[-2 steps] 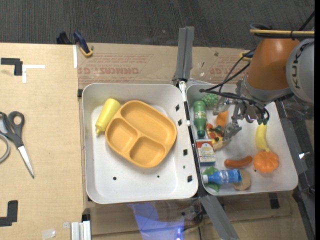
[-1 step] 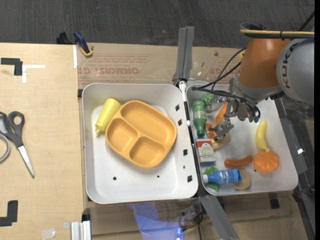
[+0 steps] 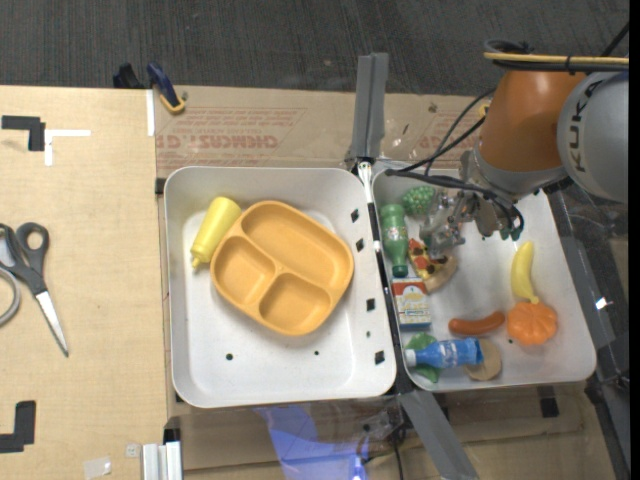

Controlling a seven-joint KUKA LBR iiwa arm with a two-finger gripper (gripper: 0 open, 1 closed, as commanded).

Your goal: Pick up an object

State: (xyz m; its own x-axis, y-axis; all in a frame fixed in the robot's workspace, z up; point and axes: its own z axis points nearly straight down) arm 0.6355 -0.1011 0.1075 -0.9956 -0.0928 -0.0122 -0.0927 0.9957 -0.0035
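Camera view: two white bins side by side on a bench, seen from above at a slant.
Arm: grey with an orange band (image 3: 525, 113), reaching in from the right over the right bin (image 3: 570, 363).
Gripper (image 3: 445, 230): low over the far left part of the right bin, just above a pizza slice toy (image 3: 435, 265); whether it is apart or together cannot be told (the metal parts blur together).
Right bin contents: green bottle (image 3: 395, 238) along the left wall, green bumpy ball (image 3: 418, 200) near the far corner, small red and white carton (image 3: 411, 302), blue and white bottle (image 3: 447, 353), sausage (image 3: 477, 323), orange pumpkin (image 3: 531, 322), banana (image 3: 522, 270).
Left bin (image 3: 200, 368): orange divided plate (image 3: 282, 266), with a yellow bottle (image 3: 214, 229) touching its far left edge.
Bench at left: scissors (image 3: 35, 273).
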